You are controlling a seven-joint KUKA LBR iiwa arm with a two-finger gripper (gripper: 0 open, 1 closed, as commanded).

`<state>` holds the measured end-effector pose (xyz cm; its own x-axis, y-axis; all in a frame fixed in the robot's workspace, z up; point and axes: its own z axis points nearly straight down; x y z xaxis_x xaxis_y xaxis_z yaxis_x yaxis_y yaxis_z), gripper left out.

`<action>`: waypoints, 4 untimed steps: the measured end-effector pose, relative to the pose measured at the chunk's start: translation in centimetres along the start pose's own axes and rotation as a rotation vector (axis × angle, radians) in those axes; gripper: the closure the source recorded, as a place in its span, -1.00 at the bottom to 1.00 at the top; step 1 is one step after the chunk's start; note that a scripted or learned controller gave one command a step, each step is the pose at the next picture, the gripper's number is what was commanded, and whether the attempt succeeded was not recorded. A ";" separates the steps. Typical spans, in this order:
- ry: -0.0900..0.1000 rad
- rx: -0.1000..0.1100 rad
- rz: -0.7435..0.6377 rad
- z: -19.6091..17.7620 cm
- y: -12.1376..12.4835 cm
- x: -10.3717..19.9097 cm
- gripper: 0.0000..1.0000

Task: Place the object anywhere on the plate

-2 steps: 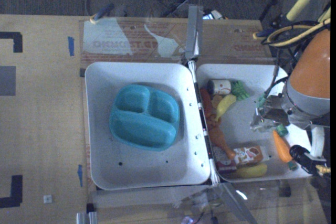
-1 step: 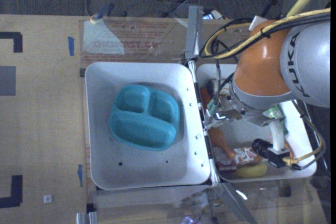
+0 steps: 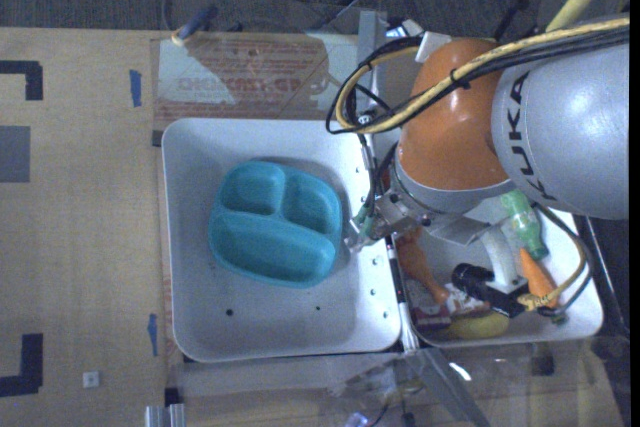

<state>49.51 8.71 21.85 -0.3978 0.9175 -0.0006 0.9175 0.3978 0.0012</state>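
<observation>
Hovering at the three o'clock edge of the plate (image 3: pixel 275 222), the gripper (image 3: pixel 362 227) may release nothing; its grasp is unreadable.

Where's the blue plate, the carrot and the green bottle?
blue plate (image 3: pixel 275 233): camera view, on its big front compartment.
carrot (image 3: pixel 536 277): camera view, on its orange body.
green bottle (image 3: pixel 524 223): camera view, on its middle.

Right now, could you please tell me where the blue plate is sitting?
The blue plate lies in the left bin, toward its right side, just left of the divide from the right bin, where the arm reaches down.
</observation>
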 end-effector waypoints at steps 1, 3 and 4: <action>0.000 0.000 0.000 0.0 0.0 0.0 -1.00; -0.003 -0.004 -0.137 -8.5 -0.4 0.4 1.00; 0.001 0.001 -0.338 0.9 4.1 6.1 1.00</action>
<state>50.81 15.90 20.96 -0.6795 0.7337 0.0007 0.7337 0.6795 -0.0001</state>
